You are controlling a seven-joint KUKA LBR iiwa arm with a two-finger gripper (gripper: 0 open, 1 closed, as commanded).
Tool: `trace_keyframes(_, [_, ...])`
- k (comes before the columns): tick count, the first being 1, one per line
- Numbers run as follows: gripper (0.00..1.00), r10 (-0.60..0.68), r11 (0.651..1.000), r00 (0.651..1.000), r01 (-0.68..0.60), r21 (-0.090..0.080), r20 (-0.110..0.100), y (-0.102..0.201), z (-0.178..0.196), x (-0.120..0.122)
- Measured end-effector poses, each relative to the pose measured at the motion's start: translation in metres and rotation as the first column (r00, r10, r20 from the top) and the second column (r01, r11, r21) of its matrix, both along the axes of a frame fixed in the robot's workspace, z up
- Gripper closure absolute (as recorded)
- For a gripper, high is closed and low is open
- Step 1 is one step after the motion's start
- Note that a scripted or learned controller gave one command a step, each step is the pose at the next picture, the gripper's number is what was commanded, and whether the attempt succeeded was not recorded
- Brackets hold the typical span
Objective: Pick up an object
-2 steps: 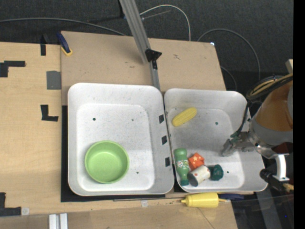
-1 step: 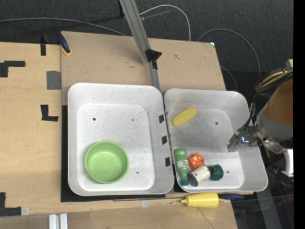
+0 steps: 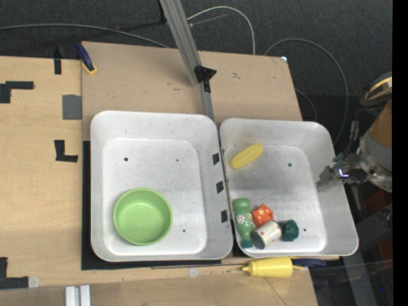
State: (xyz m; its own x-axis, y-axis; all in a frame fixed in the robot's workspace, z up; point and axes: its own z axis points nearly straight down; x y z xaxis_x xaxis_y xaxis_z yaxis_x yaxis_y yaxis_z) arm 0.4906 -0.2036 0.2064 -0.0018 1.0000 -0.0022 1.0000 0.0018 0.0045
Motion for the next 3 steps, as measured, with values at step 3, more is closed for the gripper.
trace_keyframes(3, [1.00,0.005,1.000,1.000,-0.005,0.003,-0.006,0.065,0.069,0.026])
